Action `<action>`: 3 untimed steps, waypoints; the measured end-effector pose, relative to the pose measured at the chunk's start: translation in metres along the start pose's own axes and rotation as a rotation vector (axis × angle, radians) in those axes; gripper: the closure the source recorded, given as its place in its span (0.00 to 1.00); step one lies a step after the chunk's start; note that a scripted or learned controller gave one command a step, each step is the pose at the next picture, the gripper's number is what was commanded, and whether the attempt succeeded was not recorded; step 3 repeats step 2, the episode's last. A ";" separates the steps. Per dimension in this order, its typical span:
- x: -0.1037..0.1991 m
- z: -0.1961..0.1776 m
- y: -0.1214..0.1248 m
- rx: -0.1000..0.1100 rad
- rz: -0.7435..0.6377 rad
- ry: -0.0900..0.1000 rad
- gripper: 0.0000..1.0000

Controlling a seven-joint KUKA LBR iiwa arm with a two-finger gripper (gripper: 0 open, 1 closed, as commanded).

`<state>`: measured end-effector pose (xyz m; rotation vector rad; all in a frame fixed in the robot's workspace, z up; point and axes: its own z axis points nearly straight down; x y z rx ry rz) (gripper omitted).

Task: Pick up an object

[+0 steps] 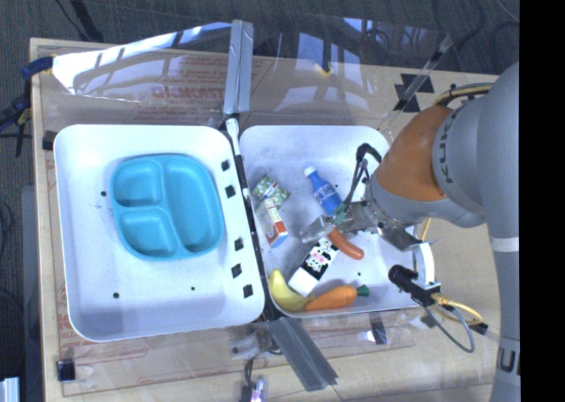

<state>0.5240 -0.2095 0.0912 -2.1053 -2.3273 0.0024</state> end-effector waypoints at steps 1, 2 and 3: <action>0.000 -0.010 0.001 0.000 -0.004 0.000 1.00; -0.004 -0.153 0.035 -0.004 0.137 -0.002 1.00; -0.004 -0.153 0.035 -0.004 0.137 -0.002 1.00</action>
